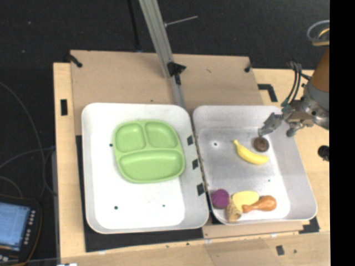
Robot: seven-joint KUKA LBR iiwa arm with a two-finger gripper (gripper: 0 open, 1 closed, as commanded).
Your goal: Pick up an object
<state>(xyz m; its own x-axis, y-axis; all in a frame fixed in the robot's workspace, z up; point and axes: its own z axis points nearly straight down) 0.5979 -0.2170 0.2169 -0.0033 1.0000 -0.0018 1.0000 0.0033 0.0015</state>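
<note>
In the right bin (222,121) lie a yellow banana (249,154) and a small brown round object (261,144) touching its upper end. At the bin's front are a purple ball (220,198), a yellow piece (244,198) and a brown drumstick-shaped toy (260,204). My gripper (282,125) hovers over the bin's upper right, just right of the brown object. Its two fingers are spread apart with nothing between them.
The left bin (100,204) holds a green three-compartment plate (148,151). A metal pole (158,37) slants up from between the bins. The arm's body and cables crowd the right edge.
</note>
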